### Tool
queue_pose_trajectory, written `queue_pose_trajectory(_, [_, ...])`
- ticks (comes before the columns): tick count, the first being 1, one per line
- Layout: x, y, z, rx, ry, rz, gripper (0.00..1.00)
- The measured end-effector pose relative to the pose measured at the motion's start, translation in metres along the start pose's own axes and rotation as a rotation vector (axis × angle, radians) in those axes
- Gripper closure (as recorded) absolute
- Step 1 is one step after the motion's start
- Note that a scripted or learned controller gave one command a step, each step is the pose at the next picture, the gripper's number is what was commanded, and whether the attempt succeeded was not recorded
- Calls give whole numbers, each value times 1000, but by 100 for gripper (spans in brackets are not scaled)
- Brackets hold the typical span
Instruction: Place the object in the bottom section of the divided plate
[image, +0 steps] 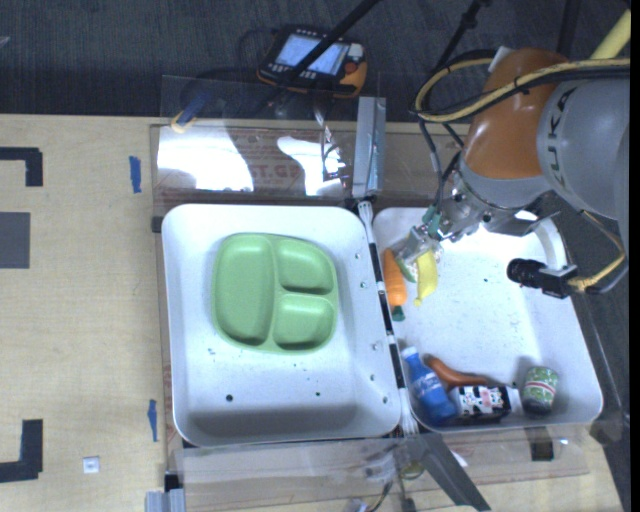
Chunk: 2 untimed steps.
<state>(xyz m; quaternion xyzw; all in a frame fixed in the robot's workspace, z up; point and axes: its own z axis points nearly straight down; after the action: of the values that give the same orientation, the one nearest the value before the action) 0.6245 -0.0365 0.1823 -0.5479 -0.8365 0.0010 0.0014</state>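
1. Arm is reaching in from the right, over the top of the right bin.
2. Gripper is sitting low over the right bin's upper-left area, just beside the divider between the bins.
3. Yellow banana-like object is hanging right under the fingertips, touching or nearly touching them. Can't tell whether the pincer is open, closed or actually pinching it.
4. Orange carrot-like piece is lying just left of the yellow object, against the bin's left wall.
5. Green divided plate is sitting in the left bin: one long section on the left, two smaller ones on the right.
6. Along the right bin's lower edge: blue item, brown-orange piece, black-and-white carton, small green can.
7. Handheld screen device is lying above the bins.
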Motion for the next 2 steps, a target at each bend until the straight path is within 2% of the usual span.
queue_pose_trajectory(1, [46,11,0,3,2,-97,100])
queue_pose_trajectory(2, [86,51,-6,-3,-2,-303,100])
